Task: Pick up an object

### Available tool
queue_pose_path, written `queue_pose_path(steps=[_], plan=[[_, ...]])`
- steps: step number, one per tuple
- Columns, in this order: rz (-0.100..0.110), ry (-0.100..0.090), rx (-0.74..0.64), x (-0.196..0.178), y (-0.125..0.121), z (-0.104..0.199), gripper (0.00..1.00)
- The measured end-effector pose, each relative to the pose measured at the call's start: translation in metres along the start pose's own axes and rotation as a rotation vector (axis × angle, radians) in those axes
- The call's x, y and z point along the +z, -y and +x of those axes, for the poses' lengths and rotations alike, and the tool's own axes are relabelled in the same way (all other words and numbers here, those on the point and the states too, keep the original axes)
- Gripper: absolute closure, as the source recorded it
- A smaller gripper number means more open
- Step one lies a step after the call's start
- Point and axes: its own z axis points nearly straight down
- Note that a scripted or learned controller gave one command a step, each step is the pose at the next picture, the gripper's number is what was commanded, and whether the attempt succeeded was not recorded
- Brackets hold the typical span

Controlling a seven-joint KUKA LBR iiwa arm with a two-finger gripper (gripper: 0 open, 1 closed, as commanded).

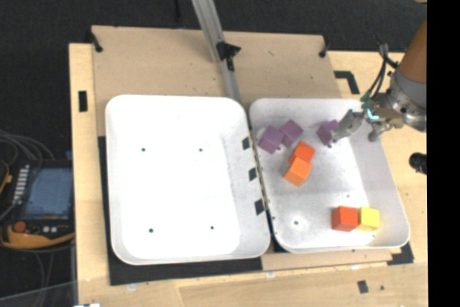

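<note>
Purple block nearest the arm: the small purple block (328, 131) lies in the right bin (388, 176), near its far edge.
Direction from fingers: the fingers (350, 123) sit just to its right, touching or nearly so; which of the two I cannot tell.
Fingers' state: one grey tip points left toward that block; how far they are parted cannot be told, and nothing is seen between them.
Long axis: the block looks roughly cube-like, with no clear long side.
Other candidates: a pair of purple blocks (279, 136) farther left, two orange blocks (299, 162) stacked or abutting mid-bin, a red block (346, 218) touching a yellow block (369, 217) at the near edge.
Left bin (176, 176): white, on the same surface (208, 61).
Arm: one only, reaching in from the right.
Writing: none readable on blocks or bins.
</note>
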Motion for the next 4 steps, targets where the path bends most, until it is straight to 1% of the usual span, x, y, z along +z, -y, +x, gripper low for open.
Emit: queue_pose_path(steps=[1, 2, 3, 4], plan=[[-0.004, 0.002, -0.002, -0.003, -0.001, 0.0, 0.0], [0.002, 0.002, 0.002, 0.06, 0.0, -0.005, 0.0], [0.002, 0.002, 0.003, 0.118, 0.009, -0.006, 0.0], [-0.005, 0.004, 0.005, 0.125, 0.008, -0.007, 0.0]])
